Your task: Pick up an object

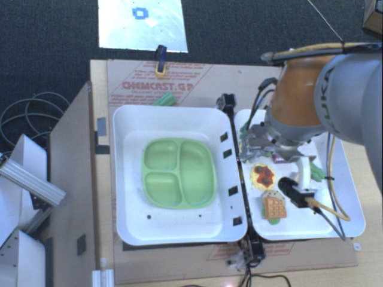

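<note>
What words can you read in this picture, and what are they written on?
"CHEMCAST GP": red print on the brown board behind the bins; the last letters are blurry.
"KUKA": partly seen on the grey arm.
Smaller red lines around the brand: too blurred to read.
Blue mark on the white sheet: unreadable.

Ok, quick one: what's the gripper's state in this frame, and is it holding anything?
Gripper: over the right bin, hidden under the arm's wrist; open, closed or holding cannot be told.
</note>
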Controlling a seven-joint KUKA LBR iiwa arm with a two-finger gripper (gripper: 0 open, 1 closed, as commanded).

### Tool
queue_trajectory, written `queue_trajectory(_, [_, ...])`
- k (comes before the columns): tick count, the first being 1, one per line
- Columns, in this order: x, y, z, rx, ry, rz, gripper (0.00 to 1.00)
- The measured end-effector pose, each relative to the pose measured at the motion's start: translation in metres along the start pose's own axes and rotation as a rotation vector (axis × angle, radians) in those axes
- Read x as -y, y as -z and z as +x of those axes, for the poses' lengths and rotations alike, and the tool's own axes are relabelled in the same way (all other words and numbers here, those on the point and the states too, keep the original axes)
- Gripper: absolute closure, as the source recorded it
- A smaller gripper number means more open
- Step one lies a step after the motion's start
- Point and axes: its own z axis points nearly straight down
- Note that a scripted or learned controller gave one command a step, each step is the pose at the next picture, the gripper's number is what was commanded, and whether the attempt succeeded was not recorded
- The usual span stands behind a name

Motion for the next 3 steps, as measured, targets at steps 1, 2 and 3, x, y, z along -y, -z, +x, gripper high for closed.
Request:
queue_trajectory(1, [0.054, 0.004, 0.005, -0.001, -0.003, 0.007, 1.00])
queue_trajectory(2, [0.052, 0.004, 0.005, 0.000, -0.003, 0.003, 0.00])
queue_trajectory(3, [0.065, -0.011, -0.053, 0.002, -0.007, 0.004, 0.00])
